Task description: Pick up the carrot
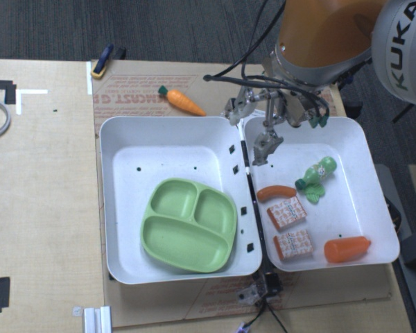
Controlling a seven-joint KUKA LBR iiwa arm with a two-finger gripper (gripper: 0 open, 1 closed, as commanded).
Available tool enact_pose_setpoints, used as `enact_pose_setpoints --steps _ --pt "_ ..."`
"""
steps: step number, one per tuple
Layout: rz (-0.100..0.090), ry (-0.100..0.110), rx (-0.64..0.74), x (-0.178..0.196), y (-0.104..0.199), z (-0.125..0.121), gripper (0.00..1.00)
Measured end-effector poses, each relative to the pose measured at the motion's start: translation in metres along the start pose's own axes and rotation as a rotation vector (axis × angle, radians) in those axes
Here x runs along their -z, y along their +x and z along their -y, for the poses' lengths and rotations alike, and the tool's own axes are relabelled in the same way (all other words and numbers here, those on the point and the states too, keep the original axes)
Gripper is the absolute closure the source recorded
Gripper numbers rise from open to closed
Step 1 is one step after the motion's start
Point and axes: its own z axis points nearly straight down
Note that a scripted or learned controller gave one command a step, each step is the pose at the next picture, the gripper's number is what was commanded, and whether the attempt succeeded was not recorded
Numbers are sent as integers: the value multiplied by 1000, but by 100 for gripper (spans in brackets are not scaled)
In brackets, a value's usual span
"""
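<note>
Though tapered, glossy orange carrot (183,101)

Carrot (182,101): lying on the cardboard behind the left bin (118,207), outside both bins.
Gripper (266,146): hanging over the rear left corner of the right bin (374,186), nothing visible between its fingers.
Left bin contents: green divided plate (189,225).
Right bin contents: sausage (276,193), two red-and-white cartons (287,214), green bottle (316,173), second carrot (347,249).

A green divided plate (188,225) lies in the left bin (118,186).
</note>
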Motion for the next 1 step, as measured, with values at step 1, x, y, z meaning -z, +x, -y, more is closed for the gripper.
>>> enact_pose_setpoints --steps 1 --pt "1 0 21 8 -55 38 0"
